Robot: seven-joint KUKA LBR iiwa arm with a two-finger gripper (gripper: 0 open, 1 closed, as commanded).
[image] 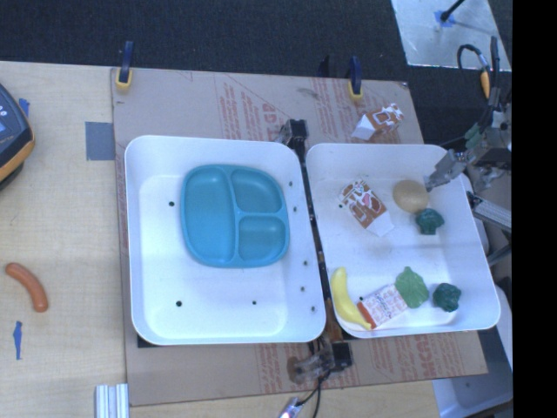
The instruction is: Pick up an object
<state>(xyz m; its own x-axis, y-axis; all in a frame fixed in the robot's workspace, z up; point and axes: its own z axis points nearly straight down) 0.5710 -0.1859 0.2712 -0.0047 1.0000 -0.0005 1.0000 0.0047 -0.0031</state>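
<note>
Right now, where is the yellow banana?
The banana lies in the right bin, at its lower left corner against the wall beside the left bin. A red and white packet rests right next to it.

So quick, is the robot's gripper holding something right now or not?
Gripper: cannot be told whether open or shut; it sits at the right bin's far right edge, beside the tan round object, with nothing seen held.
</note>
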